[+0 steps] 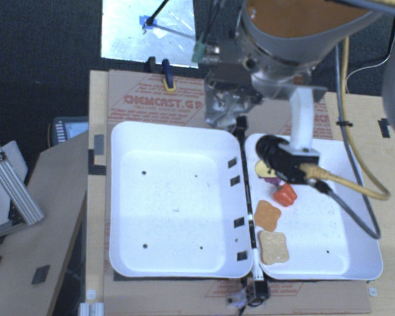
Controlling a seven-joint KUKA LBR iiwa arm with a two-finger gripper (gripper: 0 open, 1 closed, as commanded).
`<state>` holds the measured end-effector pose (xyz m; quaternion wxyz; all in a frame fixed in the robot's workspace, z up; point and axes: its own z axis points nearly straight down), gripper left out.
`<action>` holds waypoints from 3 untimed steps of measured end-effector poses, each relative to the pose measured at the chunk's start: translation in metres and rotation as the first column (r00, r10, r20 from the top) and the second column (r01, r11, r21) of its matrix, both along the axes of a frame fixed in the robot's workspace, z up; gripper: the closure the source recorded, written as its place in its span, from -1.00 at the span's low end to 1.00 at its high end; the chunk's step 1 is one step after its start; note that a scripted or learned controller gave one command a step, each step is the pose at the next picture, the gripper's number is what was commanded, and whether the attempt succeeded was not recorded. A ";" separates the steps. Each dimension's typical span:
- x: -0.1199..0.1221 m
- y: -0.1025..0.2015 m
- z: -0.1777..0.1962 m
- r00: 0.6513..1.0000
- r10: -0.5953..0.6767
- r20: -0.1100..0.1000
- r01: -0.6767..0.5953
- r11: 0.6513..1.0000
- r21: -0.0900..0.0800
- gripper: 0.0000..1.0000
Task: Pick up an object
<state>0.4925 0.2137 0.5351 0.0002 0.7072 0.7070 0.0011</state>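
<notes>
A small dark clip with loose wires [255, 292] sits at the bench's front edge, where the two bins meet. Just behind it, in the front left corner of the shallow right white bin [333, 224], lies a tan toast-shaped slab [273, 248]. It lies flat, with its slightly longer axis running front to back alongside the bin's left wall. A flat orange slab [268, 215] lies just behind it, nearly touching and with the same front-to-back axis, so the two form a short line along that wall. Farther back is a small red-orange chunk [286, 195], tilted with its narrower end toward the back left. Beyond it lie a purple scrap [273, 181] and a yellow piece [263, 169]; both are partly covered, so their axes cannot be told. The metal gripper [225, 112] hangs over the back rim, near the divide between the bins and above the brown cardboard sheet with red lettering [154, 100]. It is well apart from all these pieces. I cannot tell whether it is wide or narrow. The shallow left white bin [175, 206] lies beside the right one.
</notes>
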 end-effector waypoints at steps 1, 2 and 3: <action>-0.007 0.022 0.000 1.000 0.006 0.000 -0.006 1.000 0.001 1.00; -0.006 0.021 0.000 1.000 0.005 0.000 -0.005 1.000 0.001 -1.00; -0.006 0.021 0.011 1.000 0.009 0.002 -0.009 1.000 0.003 1.00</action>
